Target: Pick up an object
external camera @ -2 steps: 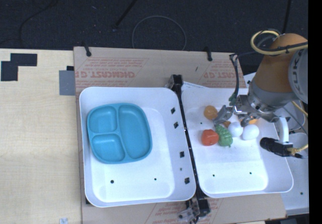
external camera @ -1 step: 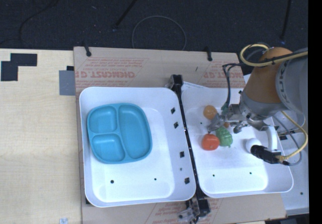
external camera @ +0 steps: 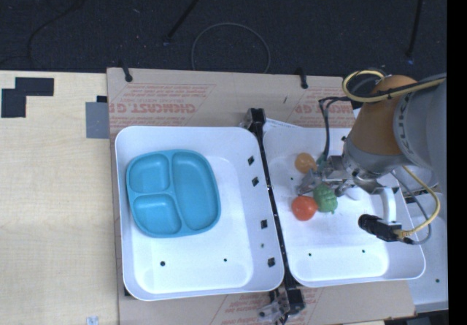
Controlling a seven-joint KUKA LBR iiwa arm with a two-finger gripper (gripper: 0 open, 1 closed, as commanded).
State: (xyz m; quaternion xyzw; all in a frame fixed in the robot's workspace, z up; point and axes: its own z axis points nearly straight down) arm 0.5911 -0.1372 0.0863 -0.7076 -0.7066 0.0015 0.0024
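The claw (external camera: 321,186) hangs low over the upper middle of the right bin (external camera: 343,258). The slanted view hides its tips, so I cannot tell whether it is open or closed, and nothing can be called held.

Just at its 5 o'clock, touching it or nearly so, lies a green piece (external camera: 327,201), the likeliest target. A red ball (external camera: 304,208) sits at the claw's 7 o'clock, pressed against the 9 o'clock side of the green piece. An orange ball (external camera: 305,163) lies near at the claw's 10 o'clock, apart from the other two.

The crowding is probably the main difficulty. The claw needs to sit squarely over one thing before it descends, not over the seam between green and red. For the green piece, a closing line running 12 to 6 seems best, since it leaves the red ball outside the grip. These rounded things look likely to roll, so a straight descent, a slow squeeze and a vertical lift should serve better than haste. The orange ball has free room all round and looks the easier choice.

Far out at 9 o'clock, the left bin (external camera: 190,265) holds a blue plate (external camera: 174,193). Both bins rest on the surface (external camera: 51,207).
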